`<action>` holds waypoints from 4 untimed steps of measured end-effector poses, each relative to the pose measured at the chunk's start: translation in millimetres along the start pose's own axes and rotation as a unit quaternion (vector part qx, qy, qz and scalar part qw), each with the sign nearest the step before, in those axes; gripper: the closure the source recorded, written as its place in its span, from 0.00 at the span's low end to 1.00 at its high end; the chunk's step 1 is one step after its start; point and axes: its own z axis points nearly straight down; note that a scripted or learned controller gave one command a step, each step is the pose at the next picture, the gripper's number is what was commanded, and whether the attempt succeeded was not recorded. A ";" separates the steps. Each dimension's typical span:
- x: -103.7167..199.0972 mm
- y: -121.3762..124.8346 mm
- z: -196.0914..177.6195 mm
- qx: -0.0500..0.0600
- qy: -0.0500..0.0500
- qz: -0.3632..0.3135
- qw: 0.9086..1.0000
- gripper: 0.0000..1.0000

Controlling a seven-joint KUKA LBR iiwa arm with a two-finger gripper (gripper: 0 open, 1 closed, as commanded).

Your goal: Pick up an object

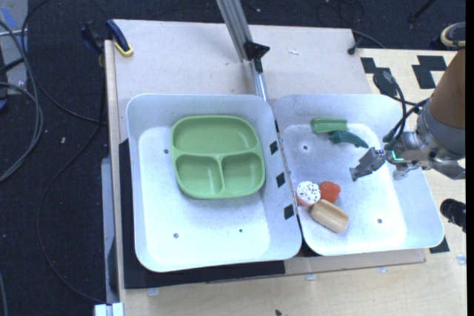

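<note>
My gripper (384,169) hangs over the right side of the right bin (415,229), open, with nothing between its fingers. A green block (328,126) and a teal curved piece (348,137) lie at the back of that bin, just left of the gripper. Near the bin's front left sit a white speckled ball (308,193), a red piece (330,192) and a tan bun-shaped object (329,217), close together. They are well left of the gripper and nearer the front.
The left bin (148,233) holds a green divided plate (219,156). A grey pole (229,0) slants down to the bins' shared back edge. Black tags line the divider between the bins (281,174). Cables run over the floor on the left.
</note>
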 end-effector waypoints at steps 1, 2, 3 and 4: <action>0.0 0.1 0.0 0.000 0.000 0.000 1.000 0.00; 5.0 3.9 44.8 0.001 0.000 0.001 1.000 0.00; 6.5 7.2 108.3 0.002 0.001 0.001 1.000 0.00; 6.5 8.8 158.0 -0.003 -0.001 0.001 1.000 0.00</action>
